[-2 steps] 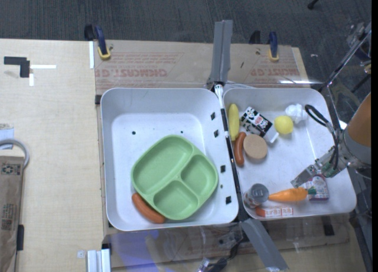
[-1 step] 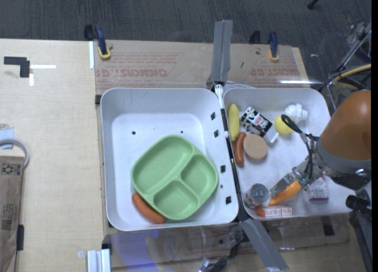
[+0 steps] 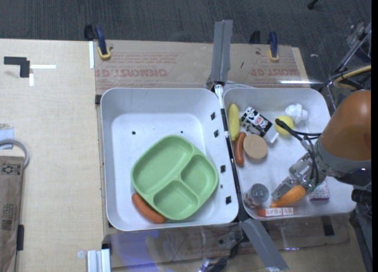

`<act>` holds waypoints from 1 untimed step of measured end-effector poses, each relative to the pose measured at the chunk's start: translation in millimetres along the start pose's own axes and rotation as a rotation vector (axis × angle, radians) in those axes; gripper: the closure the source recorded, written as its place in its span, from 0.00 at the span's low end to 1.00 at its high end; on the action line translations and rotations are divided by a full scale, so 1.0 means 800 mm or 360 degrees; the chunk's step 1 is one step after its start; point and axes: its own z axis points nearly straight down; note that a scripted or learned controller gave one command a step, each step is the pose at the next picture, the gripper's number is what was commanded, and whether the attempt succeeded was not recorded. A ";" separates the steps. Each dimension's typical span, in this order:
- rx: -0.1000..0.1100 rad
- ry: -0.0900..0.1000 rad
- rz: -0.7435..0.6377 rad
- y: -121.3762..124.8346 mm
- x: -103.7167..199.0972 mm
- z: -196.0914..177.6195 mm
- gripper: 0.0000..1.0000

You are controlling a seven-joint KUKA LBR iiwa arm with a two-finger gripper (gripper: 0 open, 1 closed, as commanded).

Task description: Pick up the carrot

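Observation:
The carrot (image 3: 289,195) is a small orange piece lying at a slant near the front wall of the right bin (image 3: 316,96). My gripper (image 3: 299,184) reaches in from the right and sits right over the carrot's thick end. Its fingers are closed on that end, and the thin end points left toward a grey can (image 3: 258,194). The arm's orange band (image 3: 353,126) hides the bin's right side.
The right bin also holds a banana (image 3: 234,120), a cow-print carton (image 3: 257,122), a lemon (image 3: 284,124), a white crumpled object (image 3: 297,112), a tan disc (image 3: 256,146), a red sausage (image 3: 239,148) and a small box (image 3: 320,192). In the left bin are a green divided plate (image 3: 174,176) and an orange sausage (image 3: 147,207).

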 end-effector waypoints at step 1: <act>0.0001 0.0005 0.0003 0.001 0.000 -0.009 1.00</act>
